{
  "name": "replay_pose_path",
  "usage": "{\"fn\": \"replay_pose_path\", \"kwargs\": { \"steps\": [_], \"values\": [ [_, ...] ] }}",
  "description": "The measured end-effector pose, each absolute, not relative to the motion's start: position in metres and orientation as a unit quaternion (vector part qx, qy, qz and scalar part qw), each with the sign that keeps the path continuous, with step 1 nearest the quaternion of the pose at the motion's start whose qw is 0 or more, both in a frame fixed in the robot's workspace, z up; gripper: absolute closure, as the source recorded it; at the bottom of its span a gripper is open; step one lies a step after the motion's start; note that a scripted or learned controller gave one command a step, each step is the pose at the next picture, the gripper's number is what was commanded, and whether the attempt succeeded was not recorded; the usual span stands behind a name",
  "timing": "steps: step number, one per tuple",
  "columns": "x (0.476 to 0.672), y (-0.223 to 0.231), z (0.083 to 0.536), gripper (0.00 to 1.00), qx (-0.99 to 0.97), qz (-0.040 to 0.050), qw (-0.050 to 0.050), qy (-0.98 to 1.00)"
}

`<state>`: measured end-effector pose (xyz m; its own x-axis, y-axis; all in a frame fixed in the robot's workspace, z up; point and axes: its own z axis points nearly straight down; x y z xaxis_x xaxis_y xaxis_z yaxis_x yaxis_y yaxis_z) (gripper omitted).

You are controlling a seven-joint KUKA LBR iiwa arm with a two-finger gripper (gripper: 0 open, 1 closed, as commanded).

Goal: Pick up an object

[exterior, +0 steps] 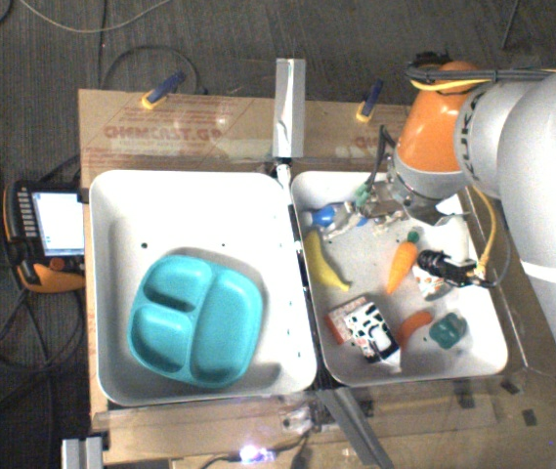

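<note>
My gripper (363, 211) hangs low over the back left part of the right bin (481, 358), under the orange band of the arm. A small blue object (324, 216) lies just to its left, close to the tip; whether they touch is unclear. A yellow banana (324, 265) lies along the bin's left wall. An orange carrot (401, 265) with a green top sits in the middle. Toward the front are a red, white and black box (363, 328), a small orange piece (415, 325) and a teal object (448, 331).
The left bin (121, 203) holds a teal divided plate (197, 320) at its front. A small white and red item (424, 281) lies right of the carrot. A handheld pendant (45, 233) sits off the bench's left side.
</note>
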<state>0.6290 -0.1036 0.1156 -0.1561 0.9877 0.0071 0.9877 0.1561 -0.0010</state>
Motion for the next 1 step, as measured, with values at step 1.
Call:
{"fn": "replay_pose_path", "kwargs": {
  "steps": [1],
  "values": [
    [0.6290, -0.1035, 0.1156, 0.00, -0.650, -0.0019, 0.003, -0.760]
  ]
}}
